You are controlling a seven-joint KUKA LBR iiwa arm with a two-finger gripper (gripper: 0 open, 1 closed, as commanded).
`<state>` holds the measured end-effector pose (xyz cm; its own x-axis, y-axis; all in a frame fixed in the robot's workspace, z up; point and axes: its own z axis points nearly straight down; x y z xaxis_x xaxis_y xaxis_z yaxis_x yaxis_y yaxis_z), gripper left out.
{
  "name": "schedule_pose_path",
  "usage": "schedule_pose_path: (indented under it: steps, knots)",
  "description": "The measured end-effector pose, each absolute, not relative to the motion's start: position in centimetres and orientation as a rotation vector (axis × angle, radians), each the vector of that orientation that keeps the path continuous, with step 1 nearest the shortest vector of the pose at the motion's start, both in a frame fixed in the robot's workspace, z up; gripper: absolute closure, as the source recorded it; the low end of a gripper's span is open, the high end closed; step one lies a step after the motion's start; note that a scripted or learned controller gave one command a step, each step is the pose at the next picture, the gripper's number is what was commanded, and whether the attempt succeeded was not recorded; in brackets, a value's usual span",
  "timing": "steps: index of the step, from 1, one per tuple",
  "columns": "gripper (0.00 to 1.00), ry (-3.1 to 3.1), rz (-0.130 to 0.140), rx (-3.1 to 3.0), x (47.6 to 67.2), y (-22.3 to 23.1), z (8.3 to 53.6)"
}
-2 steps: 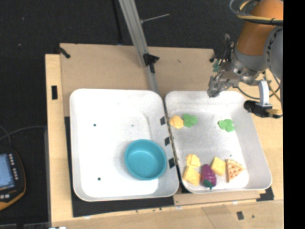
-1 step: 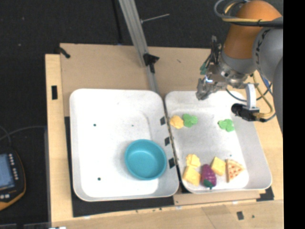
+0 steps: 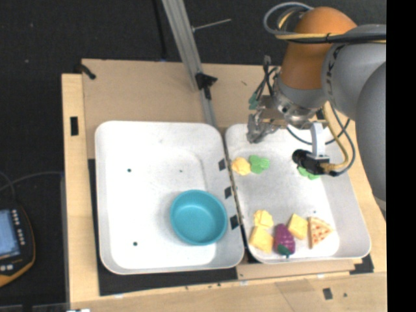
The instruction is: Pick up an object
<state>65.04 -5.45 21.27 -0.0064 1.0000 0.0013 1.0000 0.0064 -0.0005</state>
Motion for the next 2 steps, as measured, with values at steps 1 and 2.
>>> schedule_pose_path:
  steps: [1,2]
  knots:
    - [1.00,-2.228,-0.004,-2.213,64.2,-0.3,22.2]
    - [1.00,-2.228,-0.004,-2.212,61.8,4.3,23.7]
